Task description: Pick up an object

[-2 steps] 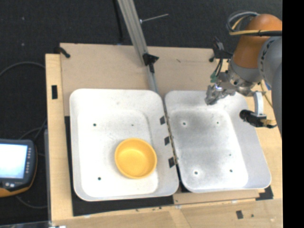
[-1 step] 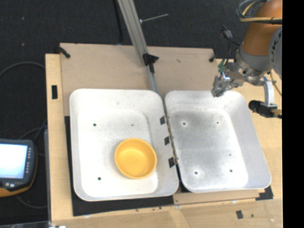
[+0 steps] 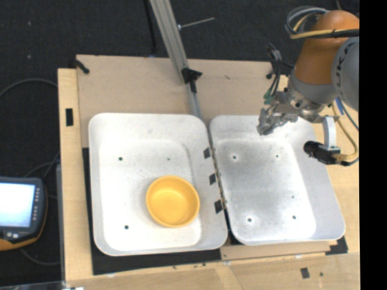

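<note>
Camera view: a yellow bowl (image 3: 173, 200) lies in the left bin (image 3: 115, 138), well apart from the tool (image 3: 266, 125) over the right bin's (image 3: 314, 216) far edge; its state I cannot tell.

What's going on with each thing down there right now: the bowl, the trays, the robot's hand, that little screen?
Yellow bowl: upright, open side up, nothing inside, resting in the left bin.
Right bin: speckled with dark scuffs.
Gripper: above the right bin's far edge, well away from the bowl.
Screen: lit, at the left edge.
</note>
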Robot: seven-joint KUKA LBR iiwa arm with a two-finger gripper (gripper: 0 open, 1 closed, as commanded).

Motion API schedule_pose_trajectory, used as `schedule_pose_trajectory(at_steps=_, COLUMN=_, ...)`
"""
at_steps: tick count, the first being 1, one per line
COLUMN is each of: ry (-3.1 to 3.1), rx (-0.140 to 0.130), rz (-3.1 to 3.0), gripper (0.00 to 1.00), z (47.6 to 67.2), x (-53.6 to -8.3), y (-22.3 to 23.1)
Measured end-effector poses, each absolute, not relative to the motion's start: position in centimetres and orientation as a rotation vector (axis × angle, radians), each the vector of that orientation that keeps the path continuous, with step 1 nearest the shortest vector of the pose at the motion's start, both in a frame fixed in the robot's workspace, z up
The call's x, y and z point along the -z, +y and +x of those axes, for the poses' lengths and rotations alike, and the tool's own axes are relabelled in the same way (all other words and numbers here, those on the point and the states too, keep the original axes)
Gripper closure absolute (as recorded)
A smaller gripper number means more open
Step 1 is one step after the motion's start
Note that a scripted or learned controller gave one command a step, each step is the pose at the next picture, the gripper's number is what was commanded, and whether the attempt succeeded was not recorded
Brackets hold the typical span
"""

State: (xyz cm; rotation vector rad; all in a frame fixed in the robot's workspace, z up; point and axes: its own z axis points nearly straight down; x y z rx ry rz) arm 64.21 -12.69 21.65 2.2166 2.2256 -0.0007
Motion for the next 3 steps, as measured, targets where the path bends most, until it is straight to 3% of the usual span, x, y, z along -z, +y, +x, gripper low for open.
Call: schedule_pose_trajectory(at_steps=3, ry=2.231, rx=-0.004, rz=2.214, gripper=1.0, z=56.1, x=-22.8, y=1.4)
